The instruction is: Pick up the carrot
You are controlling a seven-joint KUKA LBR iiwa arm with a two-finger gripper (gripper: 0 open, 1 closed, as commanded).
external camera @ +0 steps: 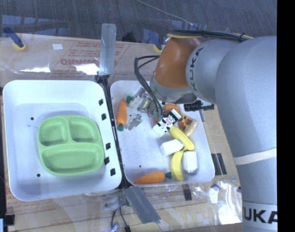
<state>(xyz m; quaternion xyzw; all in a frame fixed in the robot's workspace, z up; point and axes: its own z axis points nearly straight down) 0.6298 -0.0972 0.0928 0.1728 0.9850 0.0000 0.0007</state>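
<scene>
Carrot (121,113) looks light, stiff, smooth plastic; lies near left wall of right bin (137,156). Best pinch across thick mid-body. Gripper (137,114) just beside; fingers' state can't tell

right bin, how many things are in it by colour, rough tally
Right bin, what can be told apart:
Orange: 2, carrot by the left wall, carrot at the near wall
Yellow: 2, corn cob, banana
White: 2, block, small cylinder
Total: 6. The cluttered items under the gripper are too jumbled to count.
</scene>
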